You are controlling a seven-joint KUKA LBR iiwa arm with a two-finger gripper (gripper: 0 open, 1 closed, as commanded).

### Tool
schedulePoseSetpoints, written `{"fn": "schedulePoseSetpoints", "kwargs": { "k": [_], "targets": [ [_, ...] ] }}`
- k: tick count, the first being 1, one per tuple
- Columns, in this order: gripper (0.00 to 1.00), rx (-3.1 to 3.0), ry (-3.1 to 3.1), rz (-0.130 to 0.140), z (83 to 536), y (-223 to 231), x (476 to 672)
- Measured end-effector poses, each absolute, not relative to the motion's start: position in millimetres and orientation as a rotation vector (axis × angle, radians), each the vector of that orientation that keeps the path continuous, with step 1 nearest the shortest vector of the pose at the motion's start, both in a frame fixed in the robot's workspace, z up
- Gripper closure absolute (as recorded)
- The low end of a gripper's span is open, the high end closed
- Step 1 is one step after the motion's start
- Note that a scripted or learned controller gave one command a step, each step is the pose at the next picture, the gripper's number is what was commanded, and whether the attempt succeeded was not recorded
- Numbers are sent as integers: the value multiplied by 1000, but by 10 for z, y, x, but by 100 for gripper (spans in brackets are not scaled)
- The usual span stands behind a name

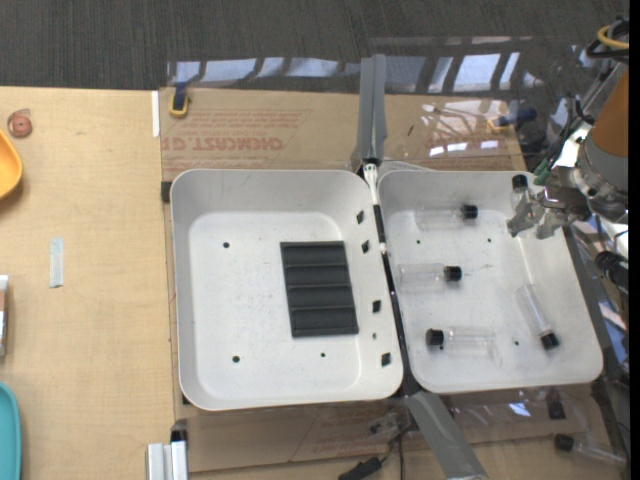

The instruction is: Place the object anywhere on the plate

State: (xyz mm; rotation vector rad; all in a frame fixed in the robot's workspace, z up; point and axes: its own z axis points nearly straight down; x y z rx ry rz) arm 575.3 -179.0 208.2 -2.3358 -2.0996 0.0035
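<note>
Gripper (535, 216) at right bin's (580, 368) far edge — grasp state impossible to tell | clear tubes (462, 339) lie in right bin | black plate (318, 288) in left bin (200, 268) bare — placement not begun

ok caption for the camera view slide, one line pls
Grey arm's gripper poised over the right white bin of clear black-capped tubes; black ridged plate sits in the left white bin.

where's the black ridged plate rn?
In the camera view the black ridged plate lies flat in the middle of the left bin, just left of the divider between the bins; the clear tubes sit in the right bin.
</note>
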Motion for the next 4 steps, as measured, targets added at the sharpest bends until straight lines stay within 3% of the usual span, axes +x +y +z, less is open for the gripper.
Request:
{"fn": "schedulePoseSetpoints", "kwargs": {
  "k": [1,2,3,4],
  "targets": [
    [100,-2266,-2172,5,1692,-1043,5573],
    [100,-2117,-2320,6,1904,-373,6583],
    [100,-1720,-2627,3,1910,350,6059],
    [100,-1604,-2700,4,1908,821,5251]
  ]
}}
